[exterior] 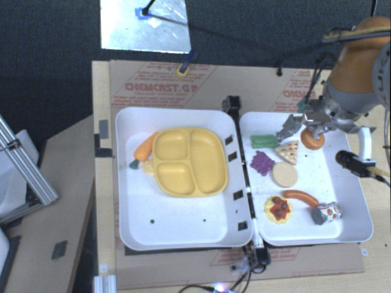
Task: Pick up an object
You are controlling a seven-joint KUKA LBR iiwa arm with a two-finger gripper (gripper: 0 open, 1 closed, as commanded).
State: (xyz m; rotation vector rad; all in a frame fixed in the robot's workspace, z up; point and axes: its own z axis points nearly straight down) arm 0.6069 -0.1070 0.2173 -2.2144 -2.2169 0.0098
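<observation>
Toys lie scattered in the right bin: nearest are a small pasta plate, a sausage and a little carton. Behind them sit a round cracker, purple grapes, a pizza slice and a green bar. Farthest back, the gripper hangs low beside an orange disc, probably lining up a grasp; whether its jaws are spread or pinching, I cannot tell. The left bin holds a yellow tray with a carrot beside it.
</observation>
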